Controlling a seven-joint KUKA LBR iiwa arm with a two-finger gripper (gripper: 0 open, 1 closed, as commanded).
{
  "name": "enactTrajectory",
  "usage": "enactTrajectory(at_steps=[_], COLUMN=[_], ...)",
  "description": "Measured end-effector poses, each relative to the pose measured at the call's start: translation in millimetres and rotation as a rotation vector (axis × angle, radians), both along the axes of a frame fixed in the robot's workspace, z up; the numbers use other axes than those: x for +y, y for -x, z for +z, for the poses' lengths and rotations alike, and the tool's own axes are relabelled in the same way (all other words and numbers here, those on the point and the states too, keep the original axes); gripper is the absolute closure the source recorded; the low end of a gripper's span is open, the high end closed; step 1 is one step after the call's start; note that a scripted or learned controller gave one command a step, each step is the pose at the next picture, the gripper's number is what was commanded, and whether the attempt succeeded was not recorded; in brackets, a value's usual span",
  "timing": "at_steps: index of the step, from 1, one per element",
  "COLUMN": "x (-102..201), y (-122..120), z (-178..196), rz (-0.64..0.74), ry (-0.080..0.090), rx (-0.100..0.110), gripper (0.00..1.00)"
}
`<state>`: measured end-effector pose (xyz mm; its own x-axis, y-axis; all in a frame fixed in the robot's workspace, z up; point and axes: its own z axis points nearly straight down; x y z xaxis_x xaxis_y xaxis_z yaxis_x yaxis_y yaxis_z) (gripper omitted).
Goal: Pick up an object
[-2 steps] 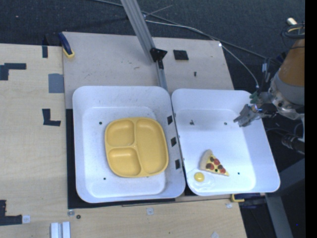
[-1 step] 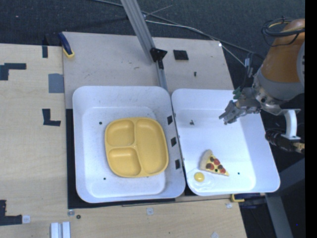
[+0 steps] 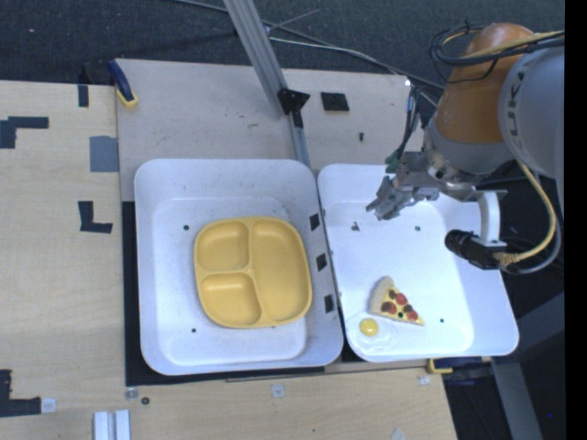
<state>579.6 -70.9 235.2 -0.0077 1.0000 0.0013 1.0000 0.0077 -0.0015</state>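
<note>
Right bin (image 3: pixel 477 337): toy pizza slice (image 3: pixel 396 303) at near edge beside a small yellow piece (image 3: pixel 369 327), well apart from the hand (image 3: pixel 389 200) above the bin's far part, grip state indiscernible; left bin (image 3: pixel 156 273): yellow divided plate (image 3: pixel 252 271)

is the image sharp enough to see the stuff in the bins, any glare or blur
Camera view: light is even and soft; the yellow divided plate and the pizza slice read clearly, with faint shadows under them. The right bin is bright white, slightly washed out around the small yellow piece. The pincer is dark and somewhat soft, so its detail is hard to read.
</note>
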Motion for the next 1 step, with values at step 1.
enactTrajectory(at_steps=[1], x=[60.4], y=[-16.1], z=[3.0], rz=[0.0], ry=[0.0], rx=[-0.001], gripper=[1.0])
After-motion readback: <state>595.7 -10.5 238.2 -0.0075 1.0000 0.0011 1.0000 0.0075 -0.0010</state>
